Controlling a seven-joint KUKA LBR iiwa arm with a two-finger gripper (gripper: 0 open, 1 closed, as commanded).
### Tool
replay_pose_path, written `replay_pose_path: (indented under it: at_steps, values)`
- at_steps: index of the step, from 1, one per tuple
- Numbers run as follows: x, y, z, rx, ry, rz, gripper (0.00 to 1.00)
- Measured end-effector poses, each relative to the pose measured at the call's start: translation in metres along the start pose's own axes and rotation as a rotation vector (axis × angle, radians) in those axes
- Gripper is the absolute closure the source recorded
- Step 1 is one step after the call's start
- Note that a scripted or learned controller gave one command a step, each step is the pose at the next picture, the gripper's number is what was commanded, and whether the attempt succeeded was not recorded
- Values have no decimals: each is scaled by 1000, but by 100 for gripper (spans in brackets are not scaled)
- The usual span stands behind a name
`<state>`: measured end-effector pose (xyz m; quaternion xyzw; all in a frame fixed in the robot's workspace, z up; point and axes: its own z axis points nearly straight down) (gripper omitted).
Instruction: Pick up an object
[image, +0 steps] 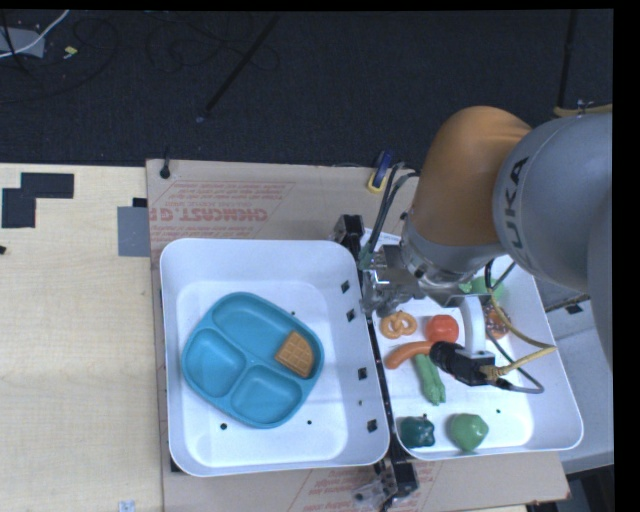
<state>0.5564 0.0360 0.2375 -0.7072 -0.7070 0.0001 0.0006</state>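
**While the arm hangs over the right bin, no catch shows**

Since the task names no particular object, the likeliest pick is whatever lies closest under the gripper (380, 292). That is the pretzel (398, 324), lying flat at the near-left part of the right bin (560, 420), just beside the wall shared with the other bin. The gripper sits low at that same wall, just above the pretzel in the view, and the bulk of the arm (540, 200) covers most of it. Whether the tool is clenched or released cannot be told, and nothing can be seen held in it.

A red tomato (441, 327) lies just right of the pretzel. An orange carrot (405, 354) lies below them, its end touching or nearly touching a long green pod (431, 381). Crowded like this, a grab at one could easily nudge another. Near the front edge a dark green pepper (417, 431) and a paler green fruit (466, 431) sit side by side, apart from the cluster and probably easier to take cleanly.

The left bin (200, 270) holds a blue divided plate (215, 360) with a waffle piece (296, 352) in its right-hand compartment, well away from the gripper. I judge the pick to be at the approach stage, not yet made.
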Motion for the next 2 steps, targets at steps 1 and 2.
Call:
replay_pose_path:
  at_steps: [1, 2]
  values:
    - [1, -2, 21, 5, -1, 1, 100]
    - [-2, 5, 3, 1, 0, 1, 100]
